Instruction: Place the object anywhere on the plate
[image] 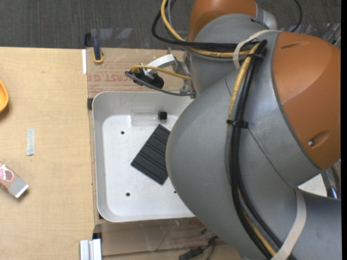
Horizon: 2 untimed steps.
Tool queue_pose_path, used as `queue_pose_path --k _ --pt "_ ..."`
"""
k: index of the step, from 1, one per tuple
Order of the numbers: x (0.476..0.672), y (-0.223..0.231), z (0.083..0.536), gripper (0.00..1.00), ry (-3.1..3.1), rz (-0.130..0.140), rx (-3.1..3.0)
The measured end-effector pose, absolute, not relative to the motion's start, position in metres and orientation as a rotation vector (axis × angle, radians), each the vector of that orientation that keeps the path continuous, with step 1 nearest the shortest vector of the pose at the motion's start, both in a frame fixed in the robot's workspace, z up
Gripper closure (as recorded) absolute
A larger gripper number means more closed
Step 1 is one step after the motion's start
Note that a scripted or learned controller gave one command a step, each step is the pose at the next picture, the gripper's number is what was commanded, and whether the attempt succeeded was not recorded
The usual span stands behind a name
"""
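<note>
Observer: Arm [255,145], camera view. We log a grey body with orange caps across the right half, and yellow and black cables run along it. It hangs over the right part of the white bin [98,161].

Recorder: Jaws?

Observer: We cannot tell whether they are released or clenched. The arm's bulk covers that region.

Recorder: Bin contents?

Observer: We note a black ribbed slab [153,155] lying flat on the bin floor, turned at a slant to the walls, its right edge meeting the arm's outline. Just above it, near the far wall, a clear tube [144,117] lies on its side, with a black cap [162,115] at its right end. Tube and slab sit close, and we cannot tell if they touch.

Recorder: And the task's thing?

Observer: We take the slab as the likely object; it is in the bin. At the left edge of the view an orange curved piece [2,97] rests on the table [54,221], cut off by the frame. We cannot tell if it is the plate. It is well apart from the bin.

Recorder: Other entries?

Observer: On the table we see a small pale strip [30,142] and, nearer the bottom left, a pink-and-white packet [12,181]. A blue clamp [96,46] stands at the table's far corner, beside brown cardboard [116,72] behind the bin.
</note>
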State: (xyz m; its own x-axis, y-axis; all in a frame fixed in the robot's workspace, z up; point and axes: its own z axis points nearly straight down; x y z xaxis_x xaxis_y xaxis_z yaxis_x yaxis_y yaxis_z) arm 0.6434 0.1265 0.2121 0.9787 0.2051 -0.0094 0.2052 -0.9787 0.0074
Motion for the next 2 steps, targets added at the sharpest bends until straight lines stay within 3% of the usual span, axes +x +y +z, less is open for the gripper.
queue_pose_path --k 1,2 --pt "0.6435 0.1242 0.2204 1.0 0.322 -0.017 3.114" --pt "0.6435 0.1243 0.2204 0.0 0.322 -0.017 3.114"
